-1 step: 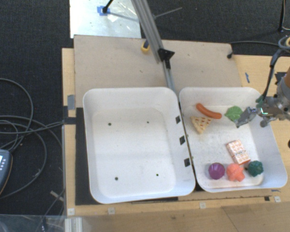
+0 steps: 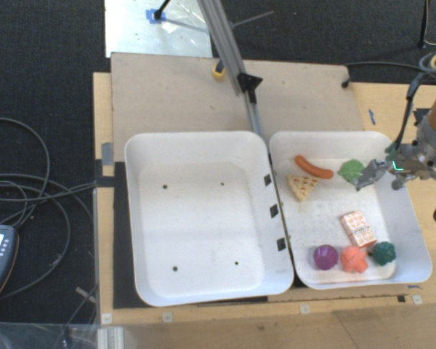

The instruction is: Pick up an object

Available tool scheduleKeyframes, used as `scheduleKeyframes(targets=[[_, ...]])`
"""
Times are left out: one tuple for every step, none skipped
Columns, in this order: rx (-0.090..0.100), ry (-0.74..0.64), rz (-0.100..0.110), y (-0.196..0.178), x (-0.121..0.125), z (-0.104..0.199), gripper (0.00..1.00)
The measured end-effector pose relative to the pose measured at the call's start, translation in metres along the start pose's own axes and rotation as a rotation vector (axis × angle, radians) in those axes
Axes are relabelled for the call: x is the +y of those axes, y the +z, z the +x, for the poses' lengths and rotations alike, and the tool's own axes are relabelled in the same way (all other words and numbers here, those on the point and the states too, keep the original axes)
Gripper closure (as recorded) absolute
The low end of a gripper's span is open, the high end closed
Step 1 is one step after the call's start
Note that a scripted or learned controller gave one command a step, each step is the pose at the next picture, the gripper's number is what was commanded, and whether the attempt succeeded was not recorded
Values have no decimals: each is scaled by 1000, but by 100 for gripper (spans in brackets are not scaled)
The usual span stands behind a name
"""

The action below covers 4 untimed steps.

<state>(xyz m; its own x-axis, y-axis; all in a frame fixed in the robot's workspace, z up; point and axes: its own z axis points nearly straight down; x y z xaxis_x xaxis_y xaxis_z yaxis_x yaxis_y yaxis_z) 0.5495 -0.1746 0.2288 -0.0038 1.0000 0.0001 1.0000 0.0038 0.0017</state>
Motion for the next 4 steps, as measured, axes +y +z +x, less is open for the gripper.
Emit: scheduleKeyframes(targets=[[2, 2, 6, 56, -5, 9, 0], [1, 4, 7, 116, -10, 3, 0], [0, 3, 3, 139, -10, 4, 0], [0, 3, -1, 127, -9, 3, 100]])
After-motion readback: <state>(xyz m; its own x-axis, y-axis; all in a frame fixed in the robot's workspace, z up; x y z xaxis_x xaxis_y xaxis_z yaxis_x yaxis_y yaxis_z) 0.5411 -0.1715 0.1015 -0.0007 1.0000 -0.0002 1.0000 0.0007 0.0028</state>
